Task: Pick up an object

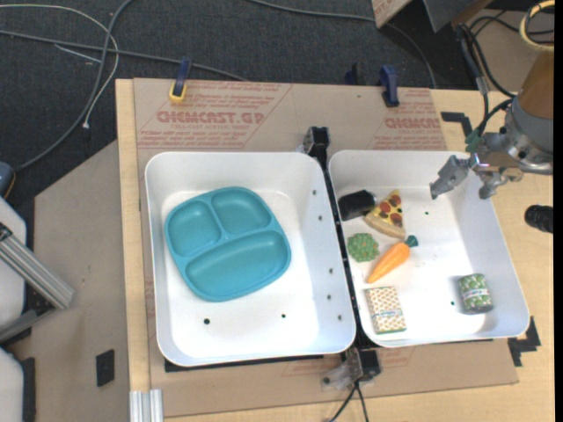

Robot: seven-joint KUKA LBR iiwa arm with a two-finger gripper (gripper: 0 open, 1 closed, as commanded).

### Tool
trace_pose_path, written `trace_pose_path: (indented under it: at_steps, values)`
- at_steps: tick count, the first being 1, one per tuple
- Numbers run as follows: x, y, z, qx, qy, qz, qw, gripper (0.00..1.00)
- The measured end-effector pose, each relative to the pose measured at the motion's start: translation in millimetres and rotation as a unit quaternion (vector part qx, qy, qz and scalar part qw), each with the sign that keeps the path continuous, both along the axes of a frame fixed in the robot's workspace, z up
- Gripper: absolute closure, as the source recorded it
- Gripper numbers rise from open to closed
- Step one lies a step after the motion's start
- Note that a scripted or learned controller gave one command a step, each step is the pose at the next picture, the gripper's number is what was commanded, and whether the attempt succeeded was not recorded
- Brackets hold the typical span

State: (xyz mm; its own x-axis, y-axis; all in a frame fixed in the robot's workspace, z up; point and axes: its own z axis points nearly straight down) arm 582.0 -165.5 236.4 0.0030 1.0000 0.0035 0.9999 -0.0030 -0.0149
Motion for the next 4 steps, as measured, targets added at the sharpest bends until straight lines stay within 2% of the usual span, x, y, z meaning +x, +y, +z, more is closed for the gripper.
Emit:
trace_pose_path:
  at_steps: [1, 2, 3, 4]
  values:
    - [3, 1, 8, -0.0014, -0.007, 0.002, 1.0, 0.0]
    - [-2, 2, -35, -0.0008, -0.005, 0.002, 1.0, 0.0]
    - [2, -4, -94, -0.0005, -0.004, 0.001, 1.0, 0.0]
    - [3, -4, -145, -0.0011, -0.007, 0.001, 1.0, 0.0]
